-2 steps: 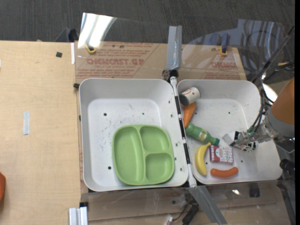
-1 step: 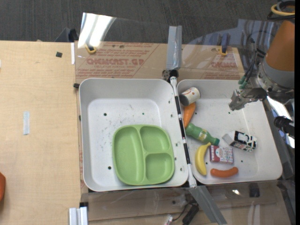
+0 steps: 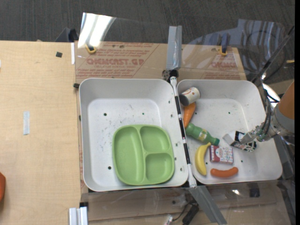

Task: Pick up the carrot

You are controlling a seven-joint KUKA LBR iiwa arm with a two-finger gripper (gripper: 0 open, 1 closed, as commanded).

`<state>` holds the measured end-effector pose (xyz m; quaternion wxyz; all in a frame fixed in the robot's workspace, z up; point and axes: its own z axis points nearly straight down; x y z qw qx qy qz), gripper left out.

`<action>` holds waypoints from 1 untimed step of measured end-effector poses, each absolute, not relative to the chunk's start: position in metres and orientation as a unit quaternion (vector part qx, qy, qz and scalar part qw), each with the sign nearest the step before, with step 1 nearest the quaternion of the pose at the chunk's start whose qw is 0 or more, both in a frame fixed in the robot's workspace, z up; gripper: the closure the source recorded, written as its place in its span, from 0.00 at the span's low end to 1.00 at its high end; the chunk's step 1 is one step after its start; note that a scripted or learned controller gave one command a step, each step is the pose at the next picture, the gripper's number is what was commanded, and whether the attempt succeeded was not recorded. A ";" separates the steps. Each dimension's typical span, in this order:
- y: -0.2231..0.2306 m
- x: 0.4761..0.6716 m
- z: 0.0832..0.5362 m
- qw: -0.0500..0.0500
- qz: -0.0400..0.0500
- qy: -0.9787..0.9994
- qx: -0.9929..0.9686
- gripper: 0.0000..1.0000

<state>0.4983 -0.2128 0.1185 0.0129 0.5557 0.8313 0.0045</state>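
Note:
The carrot [image 3: 188,114] is an orange wedge lying against the left wall of the right bin [image 3: 262,108], just below a small white can [image 3: 190,95]. Its lower end nearly meets the green bottle [image 3: 202,134]. My gripper [image 3: 245,142] hangs low over the right side of that bin, well to the right of the carrot and slightly below it in the view. Between the gripper and the carrot lies the green bottle.
Near the front of the right bin lie a banana [image 3: 202,159], a small red and white box [image 3: 221,154] and a red sausage [image 3: 224,172]. In the left bin [image 3: 93,125] sits a green divided plate [image 3: 143,153]. The arm enters from the right edge.

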 end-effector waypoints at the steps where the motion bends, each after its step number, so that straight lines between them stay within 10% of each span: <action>1: -0.131 0.629 0.211 0.001 -0.001 0.787 0.617 1.00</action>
